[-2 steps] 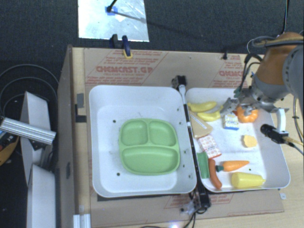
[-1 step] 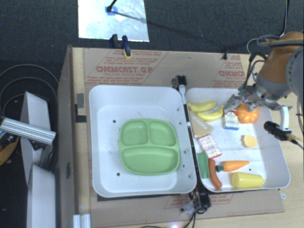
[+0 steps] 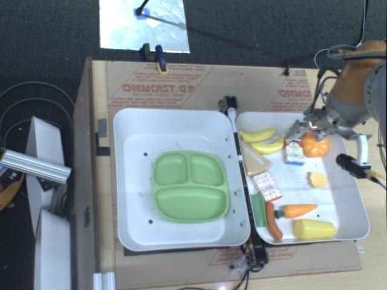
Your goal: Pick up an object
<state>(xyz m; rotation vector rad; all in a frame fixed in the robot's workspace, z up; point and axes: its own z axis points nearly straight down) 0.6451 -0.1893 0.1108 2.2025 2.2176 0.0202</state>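
Jaws (image 3: 304, 128) at right bin's (image 3: 357, 207) 12 o'clock; state untellable. I'd centre over the orange (image 3: 315, 145) first.

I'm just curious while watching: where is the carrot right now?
The carrot lies in the right bin, near its front edge, just above the yellow corn-like piece and right of the red sausage.

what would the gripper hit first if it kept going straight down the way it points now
Most likely the small blue and white carton or the round orange fruit beside it: the gripper hangs over the right white bin, pointing down just above both. Depth is unclear from this slanted view.
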